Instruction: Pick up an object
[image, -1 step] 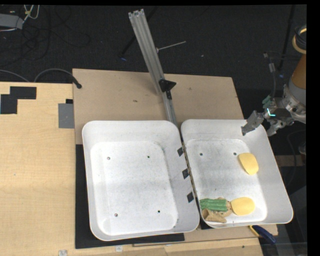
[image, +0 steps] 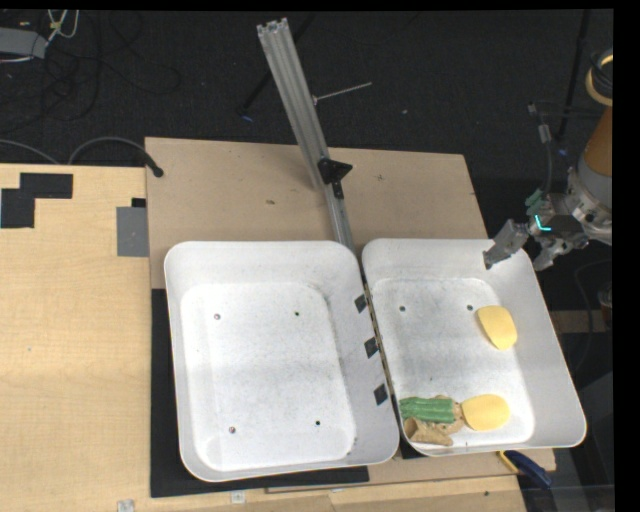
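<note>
The right bin (image: 430, 340) holds a yellow rounded piece (image: 496, 327) near its right wall. At its front edge lie a second yellow piece (image: 486, 411), a green object (image: 428, 408) and a tan object (image: 432, 432), bunched together. My gripper (image: 525, 250) hovers over the bin's back right corner, above and behind the upper yellow piece. Its two dark fingers (image: 502, 244) stand spread apart, open, with nothing between them.
The left bin (image: 260, 350) sits beside the right one, joined by small black clips (image: 370, 346). A slanted aluminium rail (image: 300, 110) rises from behind the bins. Light wooden boards cover the bench to the left.
</note>
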